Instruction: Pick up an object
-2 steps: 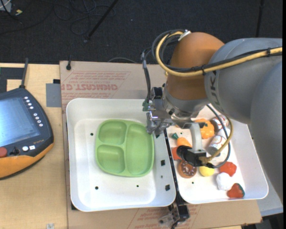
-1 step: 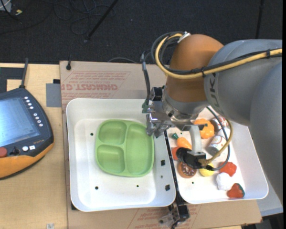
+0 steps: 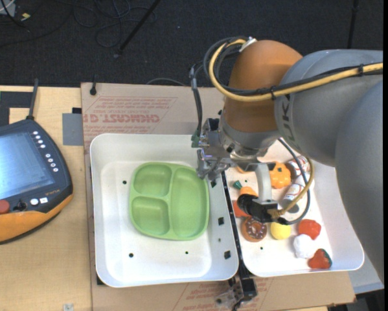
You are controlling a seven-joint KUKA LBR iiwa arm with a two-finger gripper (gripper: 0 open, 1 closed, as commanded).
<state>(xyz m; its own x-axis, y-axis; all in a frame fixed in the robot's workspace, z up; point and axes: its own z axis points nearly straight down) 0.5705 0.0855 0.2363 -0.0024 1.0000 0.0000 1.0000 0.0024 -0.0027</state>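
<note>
My gripper (image 3: 208, 166) hangs low over the rim between the two bins, at the upper right corner of a green divided plate (image 3: 168, 199) that lies in the left bin (image 3: 109, 251). The orange-banded wrist hides much of the right bin (image 3: 346, 254). Small toy foods lie there: an orange piece (image 3: 282, 174), a brown donut (image 3: 253, 229), a yellow ball (image 3: 281, 231), a red piece (image 3: 309, 227), a white piece (image 3: 302, 245) and a red strawberry (image 3: 320, 259). Nothing shows between the gripper and these.
A teach pendant (image 3: 22, 173) with a screen rests on the bench left of the bins. Flattened cardboard (image 3: 135, 112) lies under and behind both bins. The arm's bulk covers the right bin's back half.
</note>
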